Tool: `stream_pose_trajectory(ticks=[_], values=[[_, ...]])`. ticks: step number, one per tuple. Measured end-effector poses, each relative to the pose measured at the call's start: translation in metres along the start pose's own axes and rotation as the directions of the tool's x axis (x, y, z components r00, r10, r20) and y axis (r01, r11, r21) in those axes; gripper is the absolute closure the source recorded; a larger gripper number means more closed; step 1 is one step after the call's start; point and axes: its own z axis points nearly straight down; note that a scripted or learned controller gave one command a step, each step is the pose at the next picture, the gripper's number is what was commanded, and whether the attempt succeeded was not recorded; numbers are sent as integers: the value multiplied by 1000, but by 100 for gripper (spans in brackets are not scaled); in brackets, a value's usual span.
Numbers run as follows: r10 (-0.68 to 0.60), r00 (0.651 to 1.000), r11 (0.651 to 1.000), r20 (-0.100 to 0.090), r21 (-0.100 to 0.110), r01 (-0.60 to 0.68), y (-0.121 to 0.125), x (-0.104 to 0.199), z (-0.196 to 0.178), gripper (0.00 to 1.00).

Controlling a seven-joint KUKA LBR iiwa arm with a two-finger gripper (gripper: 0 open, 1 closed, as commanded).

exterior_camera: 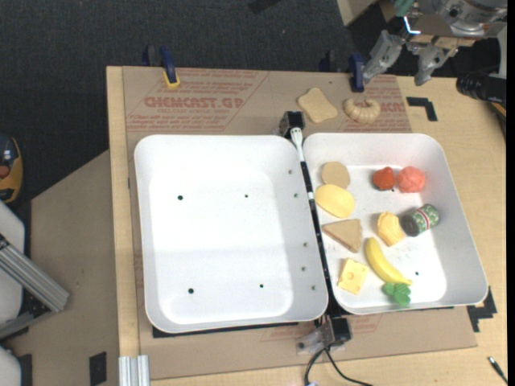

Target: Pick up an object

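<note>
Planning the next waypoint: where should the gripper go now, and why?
Probably forward and down toward the right bin. The gripper hangs open above the bench beyond the bins, holding nothing, while the toy foods, such as the banana, lie there.

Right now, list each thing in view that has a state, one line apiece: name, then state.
gripper: open, raised past the bins' far edge, holding nothing
left bin: flat on the bench
right bin: holds the toy foods
banana: lying in the right bin
cheese wedge: flat in the right bin
can: on its side
bread slice: outside the bins, on the board
croissant: outside the bins, beside the bread slice
</note>
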Motion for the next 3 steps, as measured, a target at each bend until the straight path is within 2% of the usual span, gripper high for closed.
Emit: stream_pose_trajectory(ticks=[1, 2, 3], values=[[3, 1000, 1000, 5, -12, -3, 1, -3, -16, 100], [2, 1000, 1000, 4, -26, -2, -11, 9, -153, 100], [15, 1000, 1000, 8, -11, -15, -25, -86, -146, 100]])
